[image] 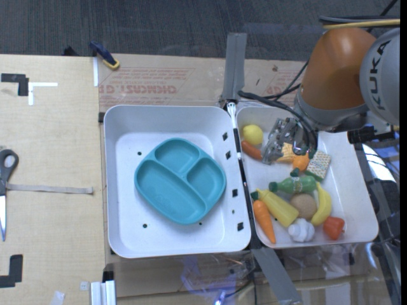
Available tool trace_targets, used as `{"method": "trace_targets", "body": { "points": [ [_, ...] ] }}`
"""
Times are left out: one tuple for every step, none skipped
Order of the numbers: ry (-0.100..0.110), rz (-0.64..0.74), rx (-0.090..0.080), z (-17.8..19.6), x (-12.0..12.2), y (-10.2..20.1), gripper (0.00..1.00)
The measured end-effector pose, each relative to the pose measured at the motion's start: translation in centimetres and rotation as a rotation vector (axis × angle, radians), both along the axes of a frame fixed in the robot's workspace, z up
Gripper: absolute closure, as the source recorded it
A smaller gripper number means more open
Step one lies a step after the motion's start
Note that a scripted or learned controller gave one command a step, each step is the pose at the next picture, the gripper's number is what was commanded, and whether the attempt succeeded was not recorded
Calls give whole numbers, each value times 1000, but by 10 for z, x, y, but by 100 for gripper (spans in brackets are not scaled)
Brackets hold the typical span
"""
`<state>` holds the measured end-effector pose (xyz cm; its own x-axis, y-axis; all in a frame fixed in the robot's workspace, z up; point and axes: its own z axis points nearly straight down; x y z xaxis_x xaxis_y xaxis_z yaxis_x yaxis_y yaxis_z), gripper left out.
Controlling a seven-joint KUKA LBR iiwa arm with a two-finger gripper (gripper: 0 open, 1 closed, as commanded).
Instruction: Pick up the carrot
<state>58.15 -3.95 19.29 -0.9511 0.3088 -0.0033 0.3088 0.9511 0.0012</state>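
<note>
An orange carrot (264,222) lies at the front left of the right bin (362,199), tip pointing toward the front edge. A second slim orange piece (251,150) rests near the bin's back left, just under a yellow lemon (252,134). My gripper (275,150) hangs low over the back part of that bin, right beside the slim orange piece and well behind the front carrot. Nothing can be made out in its grasp.
Around the carrot lie a yellow vegetable (280,207), a green bottle (294,185), a brown round item (304,204), a banana (323,205), a white garlic (301,231) and a red piece (334,227). A cracker (319,164) is near the gripper. The left bin (121,170) holds a blue divided plate (180,180).
</note>
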Motion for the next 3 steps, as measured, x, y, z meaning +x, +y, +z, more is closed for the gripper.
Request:
{"method": "trace_targets", "body": {
  "points": [
    [1,597,-2,-100,-4,-67,100],
    [1,597,-1,-100,-3,-67,0],
    [-6,594,-3,-90,-1,-68,100]
  ]
}}
